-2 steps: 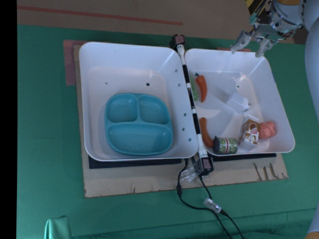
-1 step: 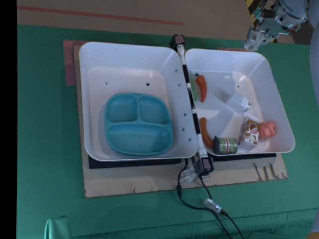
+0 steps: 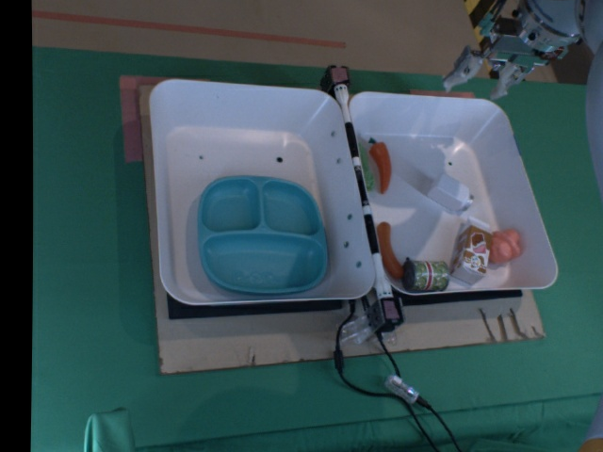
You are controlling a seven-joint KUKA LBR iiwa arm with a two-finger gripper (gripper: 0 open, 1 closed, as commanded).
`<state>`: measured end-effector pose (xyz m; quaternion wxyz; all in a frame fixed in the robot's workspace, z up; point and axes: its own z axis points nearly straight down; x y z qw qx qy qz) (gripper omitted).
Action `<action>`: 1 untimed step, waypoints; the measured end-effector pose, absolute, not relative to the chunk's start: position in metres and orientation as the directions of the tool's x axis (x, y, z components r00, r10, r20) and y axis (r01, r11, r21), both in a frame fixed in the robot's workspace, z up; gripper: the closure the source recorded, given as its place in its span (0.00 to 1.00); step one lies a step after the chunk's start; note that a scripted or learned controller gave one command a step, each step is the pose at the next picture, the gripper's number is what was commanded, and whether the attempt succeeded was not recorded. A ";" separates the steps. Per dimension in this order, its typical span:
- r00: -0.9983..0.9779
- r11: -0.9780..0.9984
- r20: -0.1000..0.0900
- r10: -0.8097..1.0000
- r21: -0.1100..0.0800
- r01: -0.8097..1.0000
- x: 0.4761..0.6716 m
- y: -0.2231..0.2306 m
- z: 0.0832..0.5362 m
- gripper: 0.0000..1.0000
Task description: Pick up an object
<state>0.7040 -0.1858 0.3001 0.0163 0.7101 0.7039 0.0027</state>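
**Pincer above the far rim, objects below in the right bin**

Green cloth covers the bench (image 3: 85,252), on which two white bins sit side by side. At the far right corner the gripper (image 3: 482,72) hangs beyond the right bin (image 3: 528,186), its fingers (image 3: 462,67) spread apart with nothing between them. Well apart from it, inside that bin, lie a carrot (image 3: 381,165), a white carton (image 3: 449,192), a small can (image 3: 426,274) and a printed box (image 3: 473,252). The left bin (image 3: 179,121) holds a teal divided plate (image 3: 263,235).

A divided plate (image 3: 263,236) lies in the left bin (image 3: 188,111).
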 end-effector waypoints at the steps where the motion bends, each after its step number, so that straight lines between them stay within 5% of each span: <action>1: 0.013 -0.012 -0.028 1.000 0.042 0.999 0.706 -0.187 0.320 1.00</action>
